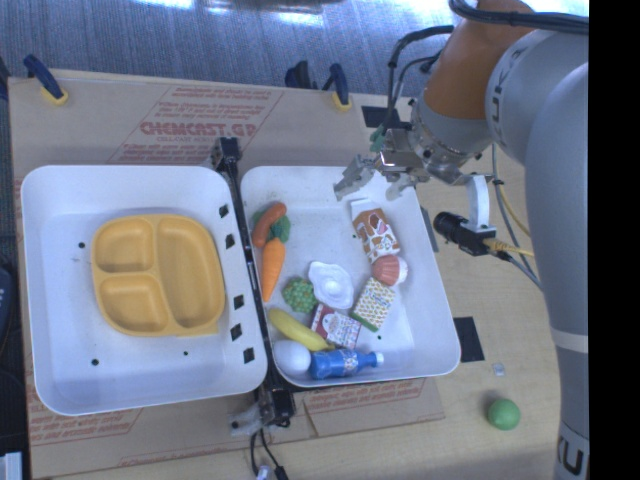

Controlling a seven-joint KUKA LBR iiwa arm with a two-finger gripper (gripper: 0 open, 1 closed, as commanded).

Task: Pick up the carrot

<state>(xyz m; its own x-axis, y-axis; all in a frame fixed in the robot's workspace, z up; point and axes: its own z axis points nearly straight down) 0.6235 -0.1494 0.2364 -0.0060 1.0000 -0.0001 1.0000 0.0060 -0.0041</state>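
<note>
An orange carrot (272, 266) lies lengthwise along the left wall of the right bin (425, 308). Just behind it sits a shorter orange piece (266, 222) with a green top (282, 230). My gripper (372, 186) hangs over the back of the right bin, to the right of and behind the carrot and well apart from it. Its fingers (351, 181) are spread open with nothing between them.
The right bin also holds a banana (297, 330), an egg (292, 356), a blue bottle (343, 364), a green broccoli piece (298, 295), a white item (330, 283) and several small packets (378, 233). A yellow divided plate (157, 273) lies in the left bin. A green ball (503, 413) rests on the bench.
</note>
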